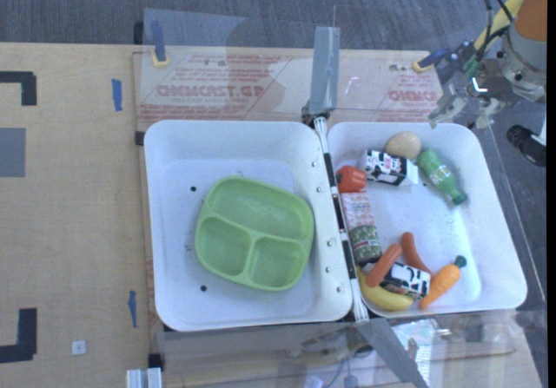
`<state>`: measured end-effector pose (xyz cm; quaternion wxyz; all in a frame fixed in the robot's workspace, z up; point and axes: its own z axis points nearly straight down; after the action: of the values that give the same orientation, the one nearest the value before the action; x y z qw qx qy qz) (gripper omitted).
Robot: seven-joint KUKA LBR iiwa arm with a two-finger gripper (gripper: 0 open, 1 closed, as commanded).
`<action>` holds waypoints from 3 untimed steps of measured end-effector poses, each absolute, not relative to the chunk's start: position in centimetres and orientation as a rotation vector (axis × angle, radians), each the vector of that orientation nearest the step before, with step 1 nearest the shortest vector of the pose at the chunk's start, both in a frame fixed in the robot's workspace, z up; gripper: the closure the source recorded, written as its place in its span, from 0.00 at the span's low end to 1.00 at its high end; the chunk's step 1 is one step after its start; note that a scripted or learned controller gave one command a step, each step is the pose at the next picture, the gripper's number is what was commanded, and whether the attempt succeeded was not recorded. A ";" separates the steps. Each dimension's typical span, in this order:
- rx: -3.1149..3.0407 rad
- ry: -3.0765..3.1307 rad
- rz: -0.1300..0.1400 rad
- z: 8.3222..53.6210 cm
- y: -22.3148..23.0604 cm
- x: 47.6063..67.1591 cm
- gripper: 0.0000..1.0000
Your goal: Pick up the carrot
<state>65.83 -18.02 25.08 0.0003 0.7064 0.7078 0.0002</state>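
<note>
The carrot [440, 283] is small and orange with a green top. It lies at the front right of the right bin [502, 230], leaning against a black-and-white carton [407, 278]. My gripper [463, 115] hangs over the bin's back right corner, well behind the carrot and above the rim. It is open, with nothing between its fingers.
The right bin also holds a green bottle [441, 176], a beige potato [402, 145], a second carton [385, 167], a red pepper [351, 178], a long packet [360, 226], two orange sausages [383, 264] and a banana [387, 299]. A green divided plate [254, 233] sits in the left bin [174, 161].
</note>
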 end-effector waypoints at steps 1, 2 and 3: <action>2.126 2.312 -0.001 17.5 -22.4 59.8 0.00; 2.157 2.285 0.000 14.0 -22.3 48.6 0.00; 1.779 2.594 0.014 8.7 -21.7 48.3 0.00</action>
<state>48.26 -21.70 8.70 -0.0021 0.5657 0.8246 0.0046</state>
